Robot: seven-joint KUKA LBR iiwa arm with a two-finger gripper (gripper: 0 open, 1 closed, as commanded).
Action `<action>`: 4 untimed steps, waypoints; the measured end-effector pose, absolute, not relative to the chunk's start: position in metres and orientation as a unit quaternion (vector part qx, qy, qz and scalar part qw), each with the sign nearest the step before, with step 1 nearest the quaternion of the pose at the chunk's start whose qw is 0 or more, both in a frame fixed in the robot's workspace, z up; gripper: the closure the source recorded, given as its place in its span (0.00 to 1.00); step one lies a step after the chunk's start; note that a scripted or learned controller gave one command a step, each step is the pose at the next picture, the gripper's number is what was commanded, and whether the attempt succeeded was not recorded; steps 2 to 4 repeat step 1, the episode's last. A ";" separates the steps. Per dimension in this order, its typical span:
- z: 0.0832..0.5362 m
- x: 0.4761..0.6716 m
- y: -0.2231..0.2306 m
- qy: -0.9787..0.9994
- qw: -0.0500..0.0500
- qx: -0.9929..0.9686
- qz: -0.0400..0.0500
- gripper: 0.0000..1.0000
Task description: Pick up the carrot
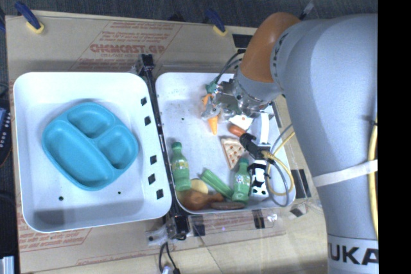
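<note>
The gripper (217, 106) is low over the right bin (186, 96). The carrot (213, 124) lies on the bin floor directly beneath its tip, not visibly between fingers. Whether the tool is spread or closed cannot be told. Beyond the gripper, a blue divided plate (90, 144) occupies the left bin (32, 90).

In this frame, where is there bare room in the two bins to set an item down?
Left bin: bare floor along the near edge below the blue tray. Right bin: bare patch at upper left, bordered by the divider and the carrot. Crowded: the right bin's near end, with green bottles and other food, and around the claw.
</note>
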State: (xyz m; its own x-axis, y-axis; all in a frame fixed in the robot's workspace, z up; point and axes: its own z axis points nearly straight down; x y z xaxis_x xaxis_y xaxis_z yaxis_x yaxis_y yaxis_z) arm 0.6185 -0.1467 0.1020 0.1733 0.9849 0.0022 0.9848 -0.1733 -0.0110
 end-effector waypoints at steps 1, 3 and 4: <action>0.150 0.654 -0.095 -0.643 0.009 -0.766 0.007 1.00; 0.150 0.654 -0.095 -0.643 0.009 -0.766 0.007 1.00; 0.150 0.654 -0.095 -0.643 0.009 -0.766 0.007 1.00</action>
